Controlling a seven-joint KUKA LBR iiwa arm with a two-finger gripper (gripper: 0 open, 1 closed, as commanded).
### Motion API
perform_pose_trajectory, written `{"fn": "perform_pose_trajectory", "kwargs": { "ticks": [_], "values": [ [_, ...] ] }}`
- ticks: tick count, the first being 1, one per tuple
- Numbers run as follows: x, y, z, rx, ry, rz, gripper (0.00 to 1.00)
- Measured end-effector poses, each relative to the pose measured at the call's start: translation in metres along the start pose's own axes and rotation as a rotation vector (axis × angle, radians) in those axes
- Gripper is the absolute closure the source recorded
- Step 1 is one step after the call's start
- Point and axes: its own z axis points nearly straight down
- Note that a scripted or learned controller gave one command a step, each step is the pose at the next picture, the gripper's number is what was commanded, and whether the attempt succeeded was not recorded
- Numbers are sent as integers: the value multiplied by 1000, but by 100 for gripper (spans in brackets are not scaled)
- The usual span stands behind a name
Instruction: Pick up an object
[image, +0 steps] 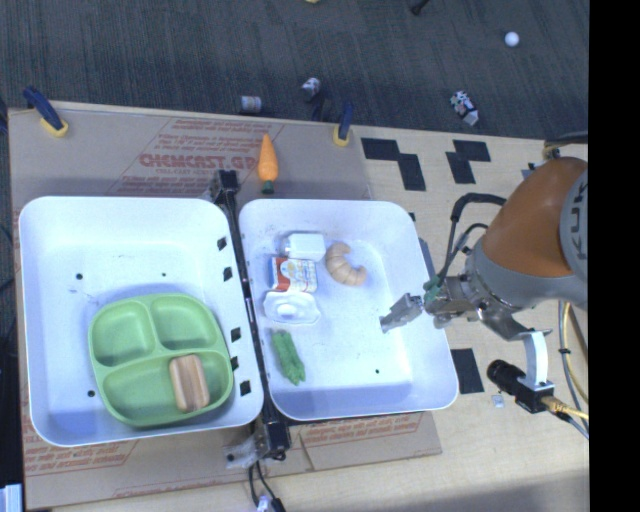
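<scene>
Gripper (400, 313) low over right bin (425, 380), fingers' state impossible to tell, nothing visibly held; croissant (346, 264) unpicked, grasp ahead.

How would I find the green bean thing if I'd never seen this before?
Look at the right-hand white bin, the one nearer the gripper. Go to its front left corner, below the white carton. The bean pod lies there alone on the floor: the bin's only green thing, long and thin, unlike the tan croissant farther back.
</scene>
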Motion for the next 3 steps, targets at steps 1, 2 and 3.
{"fn": "perform_pose_trajectory", "kwargs": {
  "ticks": [1,2,3],
  "values": [
    [-2,38,111,-3,-2,-4,0],
    [-3,124,94,-3,0,0,0],
    [45,79,95,1,0,-3,0]
  ]
}}
